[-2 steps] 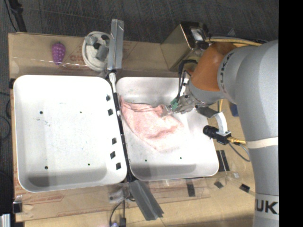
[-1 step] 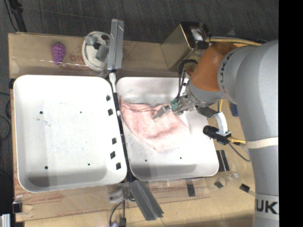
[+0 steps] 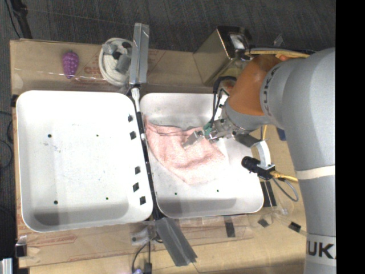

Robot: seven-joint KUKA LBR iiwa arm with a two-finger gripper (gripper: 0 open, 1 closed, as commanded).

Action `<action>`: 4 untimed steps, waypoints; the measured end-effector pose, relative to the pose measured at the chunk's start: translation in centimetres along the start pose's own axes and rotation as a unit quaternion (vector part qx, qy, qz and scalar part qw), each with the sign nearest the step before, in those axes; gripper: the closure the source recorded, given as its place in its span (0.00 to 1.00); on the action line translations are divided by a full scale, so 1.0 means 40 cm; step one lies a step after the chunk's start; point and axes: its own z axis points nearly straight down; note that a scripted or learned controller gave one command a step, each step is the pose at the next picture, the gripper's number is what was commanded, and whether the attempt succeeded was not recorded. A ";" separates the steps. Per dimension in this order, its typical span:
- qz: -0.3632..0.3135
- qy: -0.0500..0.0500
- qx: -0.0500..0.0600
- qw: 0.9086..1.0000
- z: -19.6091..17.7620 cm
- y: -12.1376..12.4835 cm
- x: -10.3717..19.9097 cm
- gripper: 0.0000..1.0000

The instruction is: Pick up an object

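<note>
The grey KUKA arm (image 3: 302, 124) reaches in from the right over the right-hand bin (image 3: 251, 201). A crumpled pink cloth (image 3: 181, 152) lies in that bin, spread from its left wall toward the centre, long axis running diagonally from upper left to lower right. The gripper (image 3: 201, 136) sits at the cloth's upper right edge, low over or touching the fabric; contact cannot be confirmed. Whether its fingers are apart or together cannot be told. Judgement: the cloth's bulk lies left of and below the gripper.
</note>
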 end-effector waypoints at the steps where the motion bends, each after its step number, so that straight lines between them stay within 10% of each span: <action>1: -0.024 0.000 0.000 1.000 0.002 -0.015 0.069 0.00; 3: -0.084 0.000 0.001 0.996 0.004 -0.019 0.207 0.00; 4: 0.019 0.000 0.001 1.000 0.004 0.178 0.165 0.00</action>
